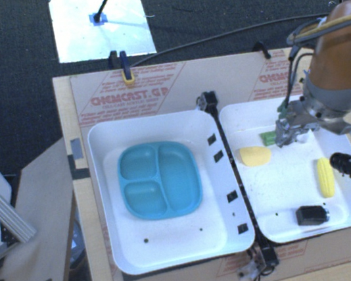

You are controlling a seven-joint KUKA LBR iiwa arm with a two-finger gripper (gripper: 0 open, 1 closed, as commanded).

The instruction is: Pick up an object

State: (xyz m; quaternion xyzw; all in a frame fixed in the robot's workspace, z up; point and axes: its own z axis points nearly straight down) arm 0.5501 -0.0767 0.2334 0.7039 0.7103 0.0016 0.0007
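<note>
In the right bin lie a pale yellow rounded object, a small green piece, a yellow corn cob and a black block. My gripper hangs low over the bin's middle. It stands right beside the green piece and just right of the yellow rounded object. The green piece is partly hidden by the gripper's body.
The left bin holds a blue sectioned plate. A row of black clips runs along the wall between the two bins. The arm's orange band hangs over the back right corner. A cable crosses the board behind the bins.
</note>
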